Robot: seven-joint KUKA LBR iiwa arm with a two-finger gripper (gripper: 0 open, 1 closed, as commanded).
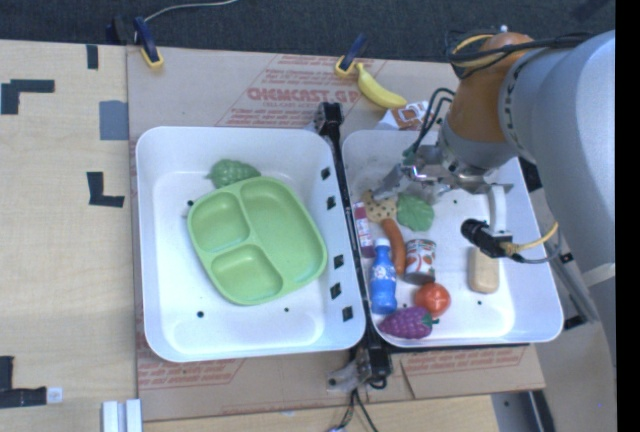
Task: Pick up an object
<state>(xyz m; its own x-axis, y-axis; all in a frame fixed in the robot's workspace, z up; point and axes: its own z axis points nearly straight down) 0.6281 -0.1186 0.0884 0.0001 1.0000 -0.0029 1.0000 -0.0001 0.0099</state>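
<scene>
Purple grapes (407,323) near bin rim (470,340)

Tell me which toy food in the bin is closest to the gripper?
The green leafy toy is closest, sitting right under the gripper. The hot dog, tomato and purple grapes lie further toward the bin's front edge.

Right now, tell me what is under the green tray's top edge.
A leafy green toy pokes out from behind the green tray in the left bin; the rest of it is hidden.

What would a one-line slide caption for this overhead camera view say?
KUKA arm's gripper hovers over toy food in the right bin; a green tray fills the left bin.
</scene>
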